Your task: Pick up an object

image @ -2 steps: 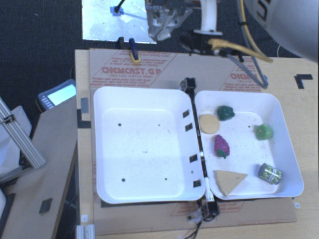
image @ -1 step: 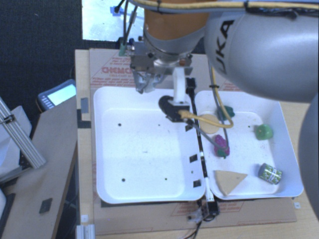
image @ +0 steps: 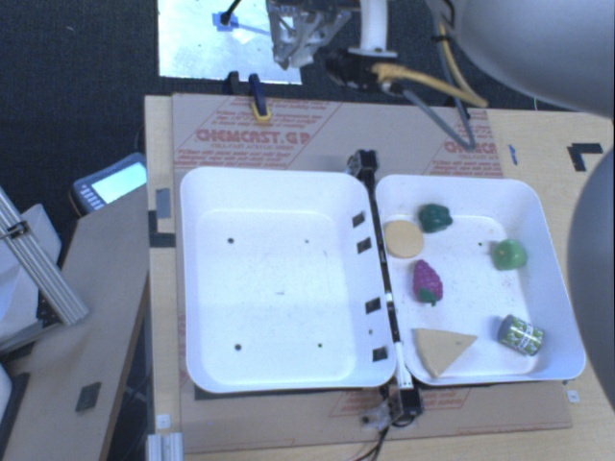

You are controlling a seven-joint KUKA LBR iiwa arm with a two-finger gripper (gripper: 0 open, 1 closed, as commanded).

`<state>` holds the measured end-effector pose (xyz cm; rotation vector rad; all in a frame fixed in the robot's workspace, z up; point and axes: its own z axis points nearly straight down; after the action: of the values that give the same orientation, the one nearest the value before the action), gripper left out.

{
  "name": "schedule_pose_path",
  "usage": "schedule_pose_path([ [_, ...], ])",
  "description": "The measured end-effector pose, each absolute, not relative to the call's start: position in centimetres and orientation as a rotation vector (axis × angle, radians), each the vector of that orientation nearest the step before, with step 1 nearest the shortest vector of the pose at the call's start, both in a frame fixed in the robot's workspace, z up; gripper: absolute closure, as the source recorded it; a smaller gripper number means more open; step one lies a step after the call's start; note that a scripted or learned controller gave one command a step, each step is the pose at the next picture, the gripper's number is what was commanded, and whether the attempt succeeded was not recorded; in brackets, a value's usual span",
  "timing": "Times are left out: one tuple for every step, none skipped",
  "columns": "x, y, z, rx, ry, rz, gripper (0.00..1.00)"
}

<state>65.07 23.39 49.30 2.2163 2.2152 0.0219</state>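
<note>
Gripper sits high at the top of the view, above the bench's far edge and well apart from both bins. It's a see-through metal frame pointing down; can't tell if it's open or shut, and nothing shows in it.

Right bin holds all the objects:
- dark green lump near the far side
- round tan disc just left of it, close to the divider w/ the left bin
- purple berry-like piece around the middle
- light green piece near the right wall
- tan wedge at the near edge
- small green-and-white can lying on its side in the near right corner

All lie apart from each other, none stacked.

Left bin is bare white w/ a few small dark dots.

Both bins rest on a cardboard sheet w/ red print. Black clips sit along the seam btwn the bins. Yellow cable and grey tube run behind the right bin. The arm's grey body fills the top right corner.
</note>
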Motion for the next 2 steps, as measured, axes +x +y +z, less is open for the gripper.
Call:
schedule_pose_path([
  [54.4, 16.1, 46.0, 2.228, 2.22, -0.007, 1.0],
  [48.3, 9.2, 36.1, 2.232, 2.221, -0.016, 1.0],
])
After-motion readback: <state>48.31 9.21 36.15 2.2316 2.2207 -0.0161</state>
